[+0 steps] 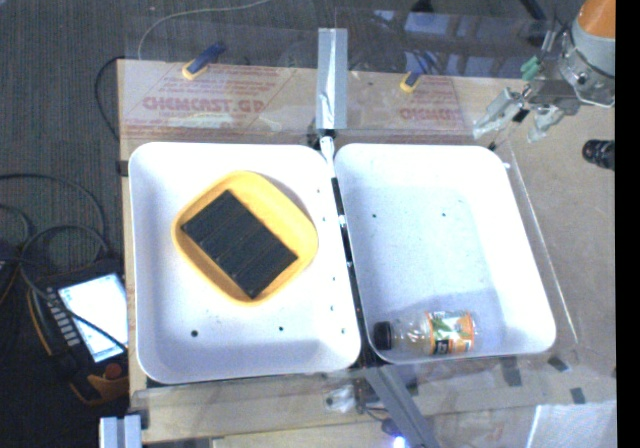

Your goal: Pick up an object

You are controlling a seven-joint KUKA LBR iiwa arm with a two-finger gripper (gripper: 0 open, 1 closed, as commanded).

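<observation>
Camera view, one moment, catalogued from the claw outward.

Item: claw (520, 114). Position: high at the far right, above the bench (590, 216) just outside the far right corner of the right bin (500, 236). State: fingers spread apart, pale tips splayed; nothing between them, nothing touched. Above it, the grey wrist with its orange band runs off the edge of the picture.

Item: bottle (428, 333). Clear plastic, dark cap, orange label. Lies on its side in the right bin, against the near wall, cap pointing away from the claw toward the divider between the bins. Well apart from the claw, below and to its left as seen here.

Item: yellow dish (246, 236) bearing a dark ridged slab (240, 244). Sits mid-floor in the left bin (160, 176), farther from the claw than the bottle, beyond the divider.

Item: handheld unit (85, 316), off the bench on the floor, far from the claw. Not part of the task.

Step in hand, by judgement: approach not yet begun; the claw waits outside the bins, ready and empty. Nothing is lifted.

Next move, by judgement: carry the claw over the right bin toward the bottle, the nearer candidate, turn the fingers across its short axis, descend and close. Caution: the bottle is round and hugs the wall, so it may roll or leave little room for the finger on that side.
</observation>
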